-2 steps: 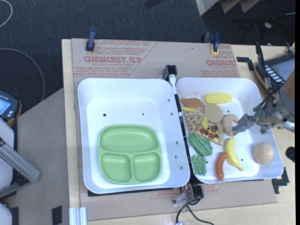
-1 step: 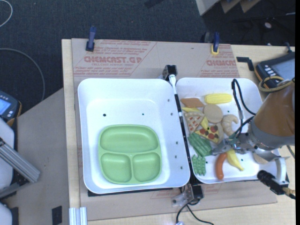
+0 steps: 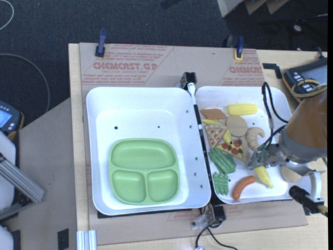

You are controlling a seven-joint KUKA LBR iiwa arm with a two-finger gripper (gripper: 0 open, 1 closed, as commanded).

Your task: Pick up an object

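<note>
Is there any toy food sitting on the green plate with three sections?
No, the green plastic three-section plate in the left white bin is bare; the toy foods, like the yellow corn cob, lie in the right bin.

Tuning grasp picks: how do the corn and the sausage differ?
The corn is yellow; the sausage is orange-red. The corn lies level near the right bin's far edge; the sausage lies slanted near the front edge. The corn is straight, the sausage slightly curved. Both are long toy foods, apart from the gripper.

green divided plate (image 3: 144, 170), blue clamps (image 3: 100, 42), brown board (image 3: 125, 64)
</note>
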